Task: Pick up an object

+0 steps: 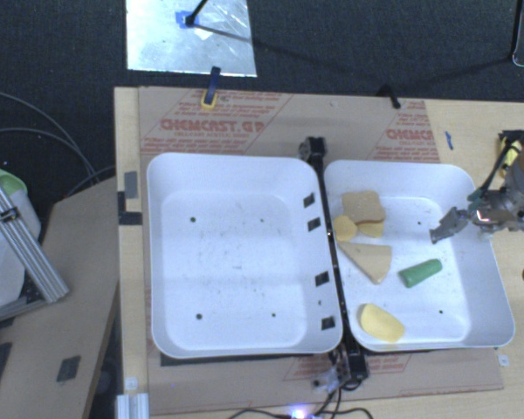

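Note:
The right bin (485,321) holds several objects. A tan bread-like square (364,205) lies at its upper left, with a small yellow piece (345,229) just below it. A pale wedge (371,259) lies in the middle, a green cylinder (420,272) to its right, and a yellow lemon-like lump (381,322) near the front. My gripper (445,225) reaches in from the right over the bin's right half, above and to the right of the green cylinder. Nothing shows between its dark fingers.
The left bin (162,260) sits beside the right one, joined by a black clip strip (325,251). Both rest on a cardboard sheet (244,125). A metal frame (17,243) stands at the far left, and a shiny plate (190,24) lies on the floor behind.

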You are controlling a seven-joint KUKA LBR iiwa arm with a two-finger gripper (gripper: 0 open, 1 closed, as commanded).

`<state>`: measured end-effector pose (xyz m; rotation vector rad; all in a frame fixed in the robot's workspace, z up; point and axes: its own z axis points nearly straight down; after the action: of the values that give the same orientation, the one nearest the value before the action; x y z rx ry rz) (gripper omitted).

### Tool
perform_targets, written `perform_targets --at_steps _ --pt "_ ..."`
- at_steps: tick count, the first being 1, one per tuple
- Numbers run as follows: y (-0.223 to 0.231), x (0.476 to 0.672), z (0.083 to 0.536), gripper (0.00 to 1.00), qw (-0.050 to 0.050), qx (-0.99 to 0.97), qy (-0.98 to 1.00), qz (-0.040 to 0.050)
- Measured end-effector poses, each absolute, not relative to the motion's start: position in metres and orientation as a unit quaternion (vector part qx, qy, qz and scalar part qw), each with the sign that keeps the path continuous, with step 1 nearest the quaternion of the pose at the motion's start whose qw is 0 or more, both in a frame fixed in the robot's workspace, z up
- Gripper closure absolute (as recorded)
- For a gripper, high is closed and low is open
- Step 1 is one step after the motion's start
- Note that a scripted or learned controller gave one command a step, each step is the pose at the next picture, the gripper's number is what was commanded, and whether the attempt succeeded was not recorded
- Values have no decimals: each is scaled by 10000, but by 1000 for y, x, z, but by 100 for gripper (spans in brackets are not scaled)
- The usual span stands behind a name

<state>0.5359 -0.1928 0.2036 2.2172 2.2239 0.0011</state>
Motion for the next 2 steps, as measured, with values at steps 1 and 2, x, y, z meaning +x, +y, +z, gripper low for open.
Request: perform_targets --at_steps 1,2 --pt "-120 576 254 0 28 7025 7117 36" --pt "-113 503 131 0 -59 7072 7069 -30"
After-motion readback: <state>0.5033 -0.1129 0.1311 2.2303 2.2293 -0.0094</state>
